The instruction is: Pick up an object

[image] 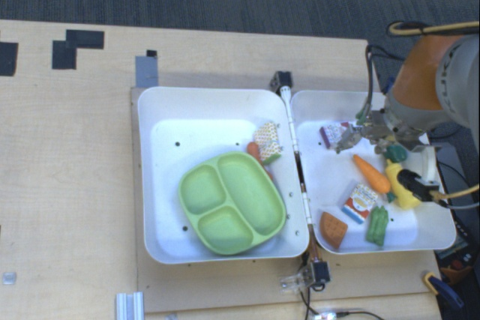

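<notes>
The gripper (349,137) is positioned just above the carrot (372,173) in the right bin (442,236); its grasp state cannot be determined.

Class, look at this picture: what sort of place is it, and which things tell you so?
Probably a robotics lab test bench, not a kitchen. A grey and orange robot arm reaches over two white bins; they hold toy food such as a carrot and a green divided plate; cables trail about.
</notes>
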Robot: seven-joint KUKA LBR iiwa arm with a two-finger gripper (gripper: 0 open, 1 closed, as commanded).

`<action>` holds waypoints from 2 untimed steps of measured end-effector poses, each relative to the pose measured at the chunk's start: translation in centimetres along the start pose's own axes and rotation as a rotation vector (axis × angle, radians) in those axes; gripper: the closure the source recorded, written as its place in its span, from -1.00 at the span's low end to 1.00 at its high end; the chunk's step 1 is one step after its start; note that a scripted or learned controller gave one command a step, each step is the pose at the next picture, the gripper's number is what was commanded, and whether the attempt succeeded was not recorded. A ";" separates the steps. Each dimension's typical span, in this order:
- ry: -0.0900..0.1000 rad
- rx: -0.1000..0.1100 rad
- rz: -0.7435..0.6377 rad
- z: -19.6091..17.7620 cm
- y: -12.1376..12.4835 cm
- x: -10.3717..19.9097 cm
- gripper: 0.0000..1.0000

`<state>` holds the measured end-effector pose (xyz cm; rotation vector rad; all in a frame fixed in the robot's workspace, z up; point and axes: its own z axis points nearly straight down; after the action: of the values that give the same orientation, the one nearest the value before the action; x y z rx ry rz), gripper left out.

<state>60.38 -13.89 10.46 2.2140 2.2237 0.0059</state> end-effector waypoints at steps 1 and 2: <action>0.000 -0.001 0.003 1.7 -10.3 4.2 -1.00; -0.002 -0.009 0.002 0.6 -10.0 4.2 1.00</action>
<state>50.34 -9.77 9.83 2.2104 2.2165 0.0134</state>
